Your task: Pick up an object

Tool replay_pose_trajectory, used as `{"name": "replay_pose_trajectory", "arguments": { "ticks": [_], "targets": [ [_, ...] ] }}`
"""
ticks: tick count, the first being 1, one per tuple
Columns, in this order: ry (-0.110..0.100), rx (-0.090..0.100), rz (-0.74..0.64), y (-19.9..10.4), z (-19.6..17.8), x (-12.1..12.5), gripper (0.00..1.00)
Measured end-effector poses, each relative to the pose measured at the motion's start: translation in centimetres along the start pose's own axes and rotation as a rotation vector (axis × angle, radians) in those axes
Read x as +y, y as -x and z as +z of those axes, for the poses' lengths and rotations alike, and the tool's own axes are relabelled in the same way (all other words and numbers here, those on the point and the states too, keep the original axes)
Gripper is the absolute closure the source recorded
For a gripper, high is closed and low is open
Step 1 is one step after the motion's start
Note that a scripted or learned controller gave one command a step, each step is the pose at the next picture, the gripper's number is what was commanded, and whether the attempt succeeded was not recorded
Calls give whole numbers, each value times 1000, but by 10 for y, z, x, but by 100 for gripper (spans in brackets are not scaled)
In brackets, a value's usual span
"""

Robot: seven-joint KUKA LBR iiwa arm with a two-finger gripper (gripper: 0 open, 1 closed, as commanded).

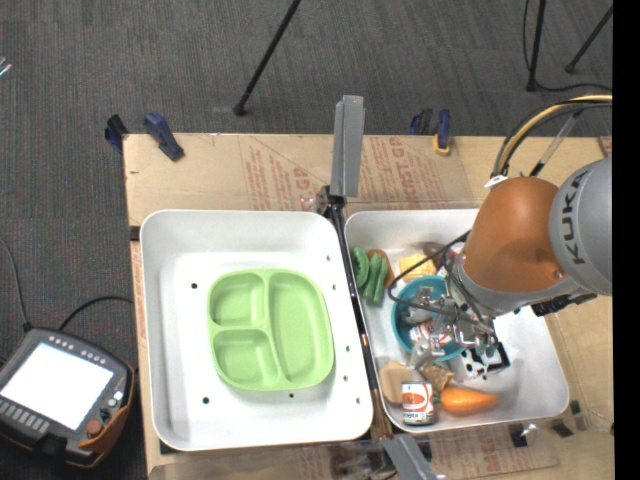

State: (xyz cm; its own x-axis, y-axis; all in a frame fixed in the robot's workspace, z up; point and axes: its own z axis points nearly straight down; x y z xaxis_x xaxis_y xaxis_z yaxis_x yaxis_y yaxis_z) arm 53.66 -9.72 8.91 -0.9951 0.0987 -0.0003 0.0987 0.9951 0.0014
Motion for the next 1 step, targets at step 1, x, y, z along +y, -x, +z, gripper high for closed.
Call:
{"name": "replay_pose_trajectory", "arguments": {
  "ticks": [1],
  "targets": [
    [0,1,-1,0,2,0,0]
  ]
}}
